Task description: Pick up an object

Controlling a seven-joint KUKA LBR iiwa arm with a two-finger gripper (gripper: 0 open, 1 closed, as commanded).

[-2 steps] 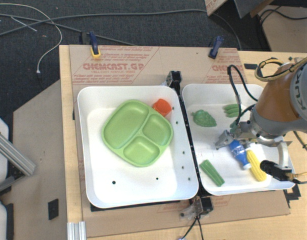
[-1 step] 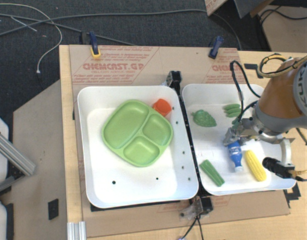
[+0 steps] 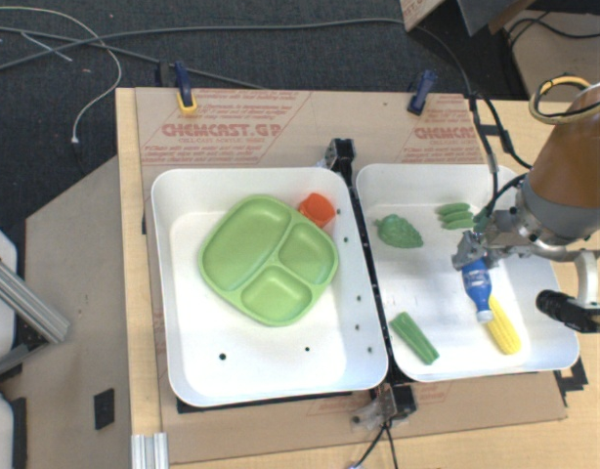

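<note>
A: Blue bottle [image 3: 478,288] position?
B: Right bin [image 3: 432,186], toward its right edge, touching the yellow corn [image 3: 503,332] below it.
A: Gripper [image 3: 473,249]?
B: Directly over the bottle's top end. Can't tell how wide it's spread or if it has hold.
A: Left bin [image 3: 173,198]?
B: Green divided plate [image 3: 270,259] mid-bin, orange piece [image 3: 318,207] at its upper-right rim.

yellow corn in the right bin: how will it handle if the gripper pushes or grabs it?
The corn looks like a small plastic toy, so probably light and stiff. Its rounded, elongated shape suggests it may roll sideways if nudged. It lies close to the blue bottle near the bin's wall, so a push could jam it there.
</note>
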